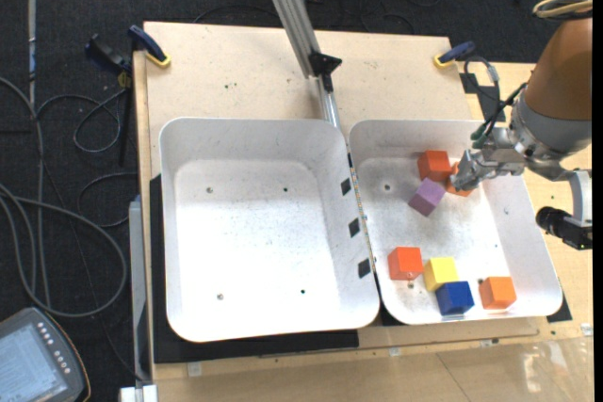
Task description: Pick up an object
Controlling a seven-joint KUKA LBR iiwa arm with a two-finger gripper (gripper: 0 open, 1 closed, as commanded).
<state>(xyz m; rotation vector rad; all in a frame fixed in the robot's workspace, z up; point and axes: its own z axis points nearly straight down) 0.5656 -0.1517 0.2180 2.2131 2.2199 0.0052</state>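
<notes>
We count two white bins side by side on the bench — the left bin (pixel 188 231) and the right bin (pixel 528 245), which holds every block we can see. There are six blocks: three orange cubes, one purple, one yellow, one blue. One orange cube (pixel 433 165) sits near the far wall of the right bin, with the purple block (pixel 427 197) just beside it toward us, turned at a slant to the bin walls. Along the near edge lie another orange cube (pixel 405 262), the yellow block (pixel 439 273) touching the blue block (pixel 455 297), and a third orange cube (pixel 497 292) a little apart to the right. The blocks look about as wide as long, so we see no clear long axis. The gripper (pixel 466 176) reaches in from the right, low beside the far orange cube — something orange shows at its tip, but we cannot tell how it stands.
</notes>
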